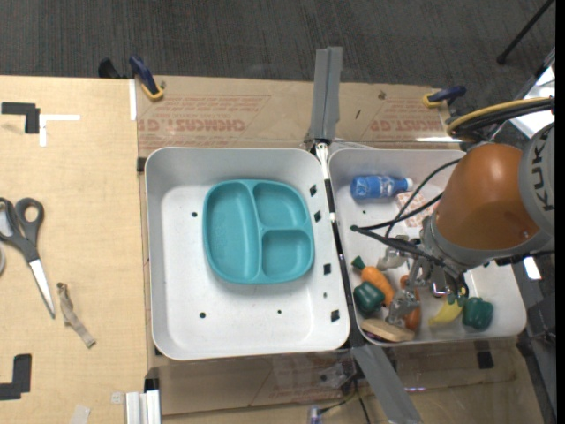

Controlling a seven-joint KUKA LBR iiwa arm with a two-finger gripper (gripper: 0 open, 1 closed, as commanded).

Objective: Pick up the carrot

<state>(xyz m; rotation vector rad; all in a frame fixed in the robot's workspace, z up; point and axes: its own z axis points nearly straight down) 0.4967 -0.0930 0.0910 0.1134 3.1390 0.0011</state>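
A teal plate [259, 230] is seen in the left bin [168, 263]. In the right bin [508, 325], the carrot [378, 280] is laid diagonally, green top pointing upper left. Just beside it, the gripper [408, 309] is lowered; its state cannot be told.

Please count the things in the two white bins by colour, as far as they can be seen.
Teal: 1, the plate
Blue: 1, the bottle
Orange: 1, the carrot
Green: 2, a vegetable and a pepper
Yellow: 1, a piece
Tan: 1, a slice
Total: 7; others may lie hidden under the arm.
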